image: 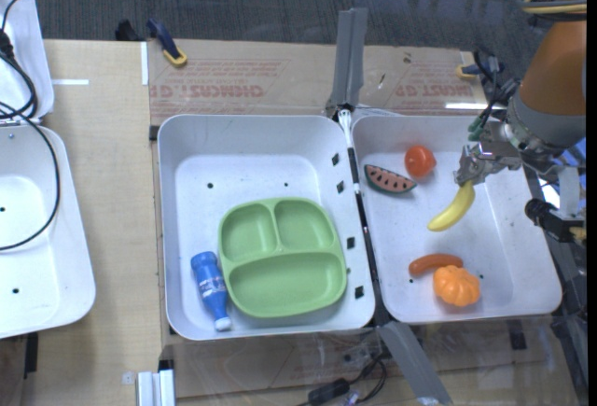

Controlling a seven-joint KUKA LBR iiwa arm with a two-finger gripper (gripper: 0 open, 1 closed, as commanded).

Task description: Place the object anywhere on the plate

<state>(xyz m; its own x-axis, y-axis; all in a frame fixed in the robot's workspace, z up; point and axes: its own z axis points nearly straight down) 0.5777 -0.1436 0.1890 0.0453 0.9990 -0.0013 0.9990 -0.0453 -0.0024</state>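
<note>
Room to move: the left white plastic bin (177, 208) has bare floor along its far edge and far corners; the right white plastic bin (522, 297) is open along its right edge and in the middle.
Plate: a light green, three-compartment plastic plate (280, 257) lies in the near half of the left bin, its compartments bare.
Bottle: a small blue plastic bottle with a white cap (210, 289) lies on its side just beside the plate's left edge, near the bin's near-left corner.
Banana: a yellow toy banana (451, 208), curved and slanting, sits in the far half of the right bin, its upper tip right under the claw.
Other toys: a watermelon slice with a red face and green rind (389, 179) lies by the right bin's left edge; a round red tomato (420, 161) is just beyond it; a red-orange sausage (435, 264) touches a small orange pumpkin (457, 287) near the near edge.
Arm: the grey arm with its orange band (557, 68) comes in over the right bin's far-right corner.
Claw: the two-finger claw (469, 167) points down at the banana's top end; from where I stand I cannot tell whether it is apart or together.
</note>
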